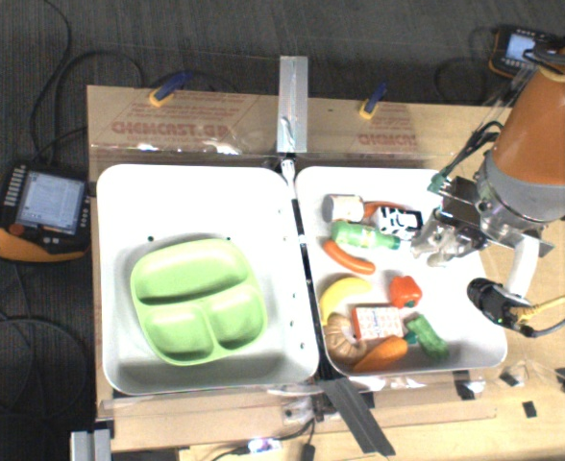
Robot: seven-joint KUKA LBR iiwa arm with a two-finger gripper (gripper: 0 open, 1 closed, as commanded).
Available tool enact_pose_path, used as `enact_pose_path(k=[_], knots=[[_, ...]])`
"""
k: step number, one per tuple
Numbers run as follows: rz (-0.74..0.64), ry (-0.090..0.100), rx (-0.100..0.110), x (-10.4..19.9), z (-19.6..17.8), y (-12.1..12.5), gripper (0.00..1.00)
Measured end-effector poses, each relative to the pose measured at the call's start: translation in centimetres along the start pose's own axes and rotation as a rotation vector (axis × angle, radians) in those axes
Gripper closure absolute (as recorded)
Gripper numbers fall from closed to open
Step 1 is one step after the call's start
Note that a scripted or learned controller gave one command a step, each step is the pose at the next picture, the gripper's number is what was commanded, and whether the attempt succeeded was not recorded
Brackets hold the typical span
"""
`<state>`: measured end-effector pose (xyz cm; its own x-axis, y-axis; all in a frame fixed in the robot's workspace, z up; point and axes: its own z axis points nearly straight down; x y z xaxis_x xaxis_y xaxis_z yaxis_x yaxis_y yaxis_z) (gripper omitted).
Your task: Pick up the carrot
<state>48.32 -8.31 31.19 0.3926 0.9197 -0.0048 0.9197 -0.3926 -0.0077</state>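
On the bench (196,128), two shallow white bins sit side by side, touching along their inner rims.

Left bin (119,195): one green compartment tray (198,299) lies near the middle, toward the front edge. Its large compartment faces the rear; two smaller compartments face the front.

Right bin (475,349): a cluster of items occupies the left half.
- Rear left corner: a white cylindrical container (343,206), with a black-and-white carton (394,220) just beside it to the right.
- In front of these: a green bottle (363,236) lying on its side.
- Near the left rim: an orange sausage-shaped item (347,256), lying at a slant.
- Centre left: a yellow banana (340,294).
- Right of the banana: a small red pepper (405,290).
- Front left: a red and white box (373,322), resting against a tan round item (338,332).
- Front edge: the carrot (382,354), lying on its side, touching the box, with a green item (427,336) just to its right.

Gripper (436,248): positioned over the rear right part of the right bin, right of the green bottle and well apart from the carrot. Whether the fingers are released or clenched cannot be told. Nothing is visibly grasped.

Arm (537,142): grey with an orange band, entering from the right edge of the bench.
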Motion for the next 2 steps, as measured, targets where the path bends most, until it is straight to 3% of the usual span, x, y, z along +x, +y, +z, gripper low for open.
enact_pose_path(k=[1,2], knots=[[-0.159,0.008,-0.026,-1.1,20.6,1.3,1.0],[-0.342,0.003,-0.004,1.3,13.0,-0.5,1.0]])
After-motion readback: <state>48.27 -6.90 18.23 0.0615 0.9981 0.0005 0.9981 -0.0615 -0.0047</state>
